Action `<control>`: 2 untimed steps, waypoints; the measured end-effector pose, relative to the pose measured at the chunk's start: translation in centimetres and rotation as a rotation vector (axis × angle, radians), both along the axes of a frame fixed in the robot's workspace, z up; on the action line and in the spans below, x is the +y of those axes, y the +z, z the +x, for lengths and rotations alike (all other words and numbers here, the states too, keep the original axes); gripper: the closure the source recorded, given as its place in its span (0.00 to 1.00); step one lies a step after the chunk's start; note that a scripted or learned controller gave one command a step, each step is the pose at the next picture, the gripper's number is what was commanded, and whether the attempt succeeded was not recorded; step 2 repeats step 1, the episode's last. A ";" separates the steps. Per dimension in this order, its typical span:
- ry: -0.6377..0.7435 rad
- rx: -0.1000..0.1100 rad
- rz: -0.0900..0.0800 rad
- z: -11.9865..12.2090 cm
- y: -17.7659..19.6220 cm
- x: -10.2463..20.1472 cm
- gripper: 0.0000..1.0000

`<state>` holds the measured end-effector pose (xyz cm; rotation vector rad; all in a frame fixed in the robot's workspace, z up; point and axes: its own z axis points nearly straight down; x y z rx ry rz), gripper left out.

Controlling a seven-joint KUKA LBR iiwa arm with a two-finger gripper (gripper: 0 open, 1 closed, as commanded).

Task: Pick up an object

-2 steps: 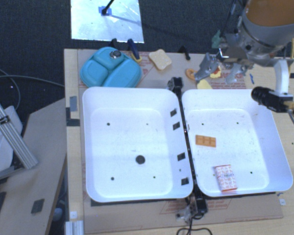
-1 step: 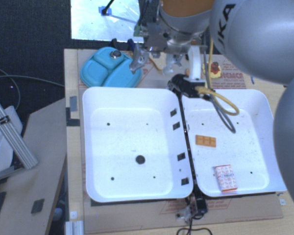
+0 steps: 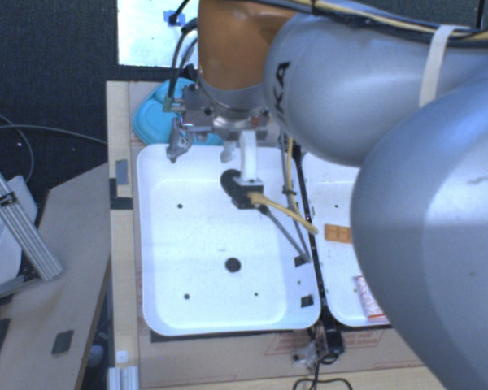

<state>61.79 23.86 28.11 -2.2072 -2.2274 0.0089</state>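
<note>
My gripper [image 3: 179,143] hangs over the far left corner of the left bin [image 3: 163,242], low and close to its rim. A blue, rounded object [image 3: 156,116] lies right behind the gripper at that corner, partly hidden by the wrist. I cannot tell whether it rests on the rim or just outside the bin. A small black disc [image 3: 233,264] lies on the left bin's floor near the middle, well in front of the gripper. Nothing shows between the gripper's tips.
The right bin [image 3: 342,315] is mostly covered by the arm. In it I see a small orange tile [image 3: 337,233] and a red-and-white packet [image 3: 368,296] near the front. Aluminium bars [image 3: 16,218] lean at the far left, off the bench.
</note>
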 end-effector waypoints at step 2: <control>-0.009 0.002 -0.003 -2.4 -20.1 -0.5 0.00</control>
